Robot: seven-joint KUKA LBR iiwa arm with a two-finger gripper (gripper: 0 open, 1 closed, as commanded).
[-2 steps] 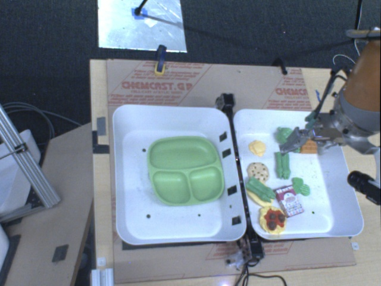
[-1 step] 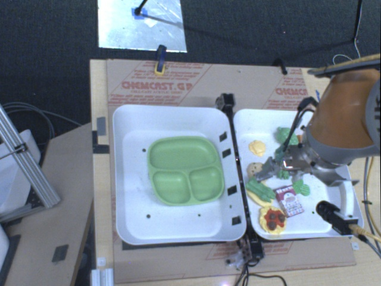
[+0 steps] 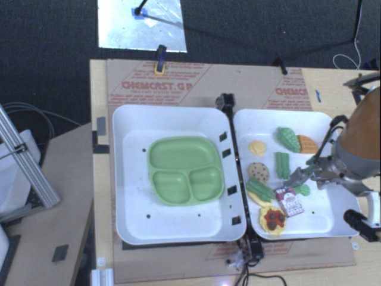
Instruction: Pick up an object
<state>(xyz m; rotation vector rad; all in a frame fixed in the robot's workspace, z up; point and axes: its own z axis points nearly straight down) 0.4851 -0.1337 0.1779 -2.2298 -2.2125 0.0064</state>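
Your jaws sit low in the right bin, over the toy food near its middle; you cannot tell their spread. Just beneath lies a small pink carton, beside a green pod and cookie. The left bin carries a green divided plate.

Tray in left bin; toy foods in right bin.

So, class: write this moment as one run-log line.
arm: over right bin | gripper: low among toy food, by pink carton | grasp: unconfirmed | left bin: green tray
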